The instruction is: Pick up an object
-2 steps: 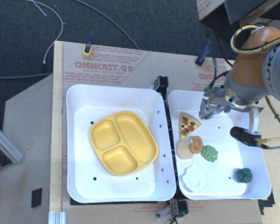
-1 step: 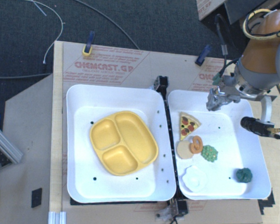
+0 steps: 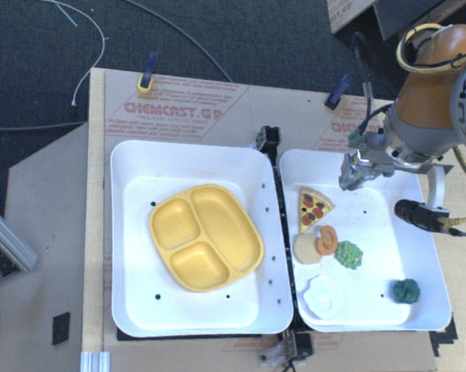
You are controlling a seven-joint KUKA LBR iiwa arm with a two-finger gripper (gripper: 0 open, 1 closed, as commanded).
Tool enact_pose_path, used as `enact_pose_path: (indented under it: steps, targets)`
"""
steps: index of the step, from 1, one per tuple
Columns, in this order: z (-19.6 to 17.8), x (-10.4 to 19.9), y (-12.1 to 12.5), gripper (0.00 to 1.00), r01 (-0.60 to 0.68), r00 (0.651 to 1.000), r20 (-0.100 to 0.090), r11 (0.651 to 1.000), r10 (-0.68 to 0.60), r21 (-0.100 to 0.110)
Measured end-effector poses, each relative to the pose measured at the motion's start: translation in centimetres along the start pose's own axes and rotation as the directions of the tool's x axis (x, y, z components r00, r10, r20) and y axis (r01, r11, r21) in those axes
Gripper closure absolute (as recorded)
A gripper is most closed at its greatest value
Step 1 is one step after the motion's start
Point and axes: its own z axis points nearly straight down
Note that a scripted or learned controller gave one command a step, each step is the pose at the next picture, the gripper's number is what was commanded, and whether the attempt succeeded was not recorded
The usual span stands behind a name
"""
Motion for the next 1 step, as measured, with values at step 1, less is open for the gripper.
enact_pose_path:
  steps: [1]
  targets:
    - [-1.23,5.61,-1.31,1.00,0.004,1.000,-0.002,1.000,-0.004,0.000]
